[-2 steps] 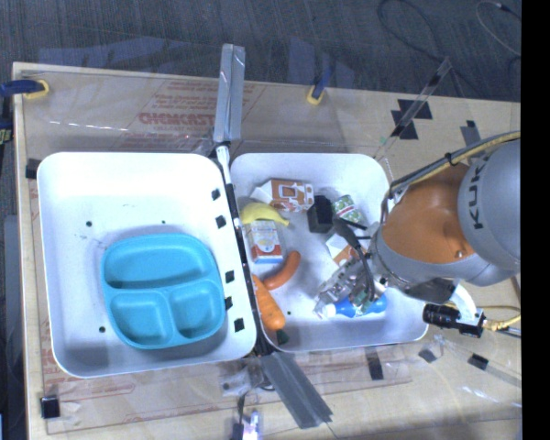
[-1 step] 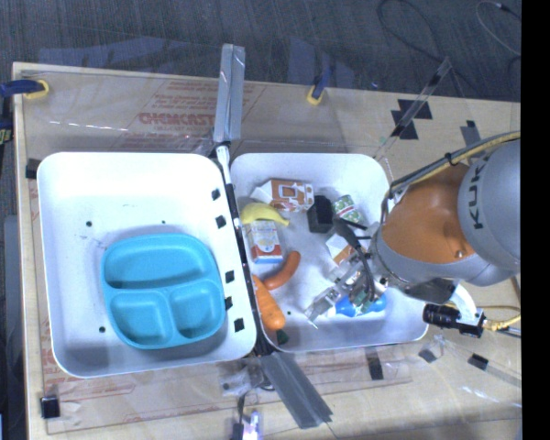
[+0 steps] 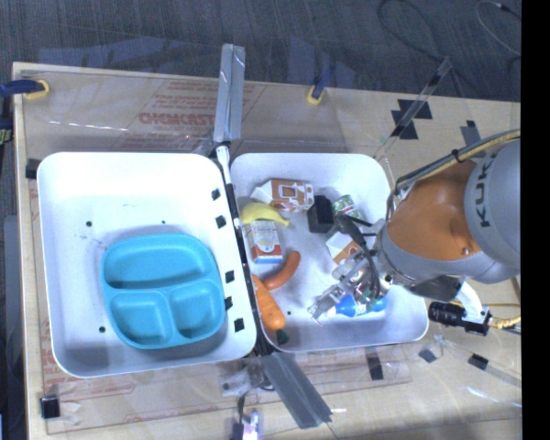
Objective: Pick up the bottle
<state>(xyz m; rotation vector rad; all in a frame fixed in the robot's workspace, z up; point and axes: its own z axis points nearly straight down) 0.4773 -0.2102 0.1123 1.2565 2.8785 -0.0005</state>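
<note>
arm low over right bin [image 3: 399,328] | hand [image 3: 348,291] at front-right corner, grip state cannot tell | bottle [image 3: 359,306] lies beside it, blue-labelled, likely targeted | blue tray [image 3: 160,287] in left bin

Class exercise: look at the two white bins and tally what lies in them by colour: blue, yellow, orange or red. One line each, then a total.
Blue: 1, the divided tray in the left bin.
Yellow: 1, the banana in the right bin.
Orange or red: 2, the carrot and the sausage.
Total: 4
</note>
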